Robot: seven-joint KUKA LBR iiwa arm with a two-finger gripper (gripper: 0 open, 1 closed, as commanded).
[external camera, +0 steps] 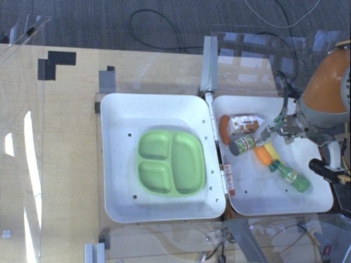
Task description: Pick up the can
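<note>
The can (240, 125) lies on its side near the back left of the right bin (307, 201). It has a white and brown label and a red-orange end facing left. My gripper (278, 130) hangs over the middle of that bin, just right of the can and apart from it. Nothing shows held in it. The arm's orange band (328, 84) rises at the right edge.
A small dark-capped bottle (243, 144) lies just in front of the can. An orange piece (263, 155), a yellow piece (271, 148) and a green bottle (290, 177) lie under the gripper. The left bin (118, 147) holds a green divided plate (170, 162).
</note>
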